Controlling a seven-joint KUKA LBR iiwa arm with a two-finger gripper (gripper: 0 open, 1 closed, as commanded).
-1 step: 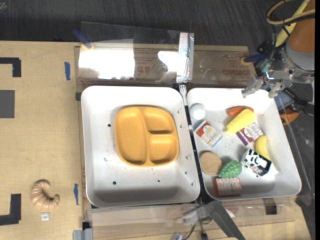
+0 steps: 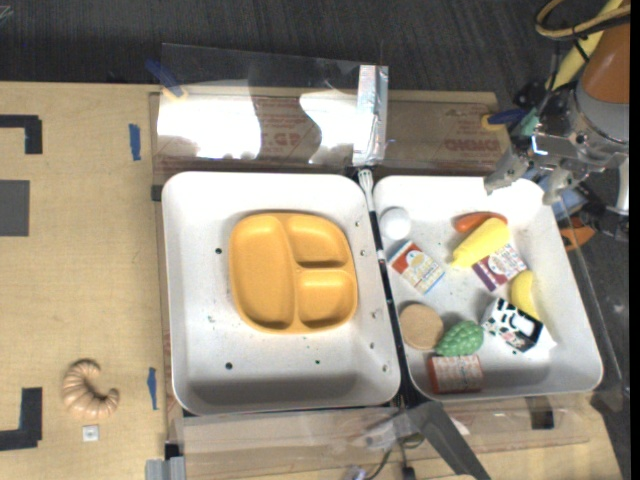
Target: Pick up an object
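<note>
The right bin [image 2: 580, 358] holds several small items: a yellow corn-like piece [image 2: 480, 241] over an orange piece [image 2: 478, 220], a red-and-white carton [image 2: 417, 266], a purple-and-white packet [image 2: 500, 265], a lemon [image 2: 524, 293], a black-and-white carton [image 2: 515, 326], a green bumpy fruit [image 2: 460, 338], a brown disc [image 2: 421, 325], a red can [image 2: 456, 372] and a white round item [image 2: 393, 223]. My gripper [image 2: 525, 181] hangs above the bin's far right corner, up and right of the corn-like piece. It is open, with nothing between its fingers.
The left bin [image 2: 190, 348] holds a yellow divided plate [image 2: 293, 271]. A croissant [image 2: 90, 388] lies on the wooden bench at the lower left. A clear plastic panel [image 2: 270, 118] stands behind the bins. Cables and a yellow hose [image 2: 575, 8] sit by the arm.
</note>
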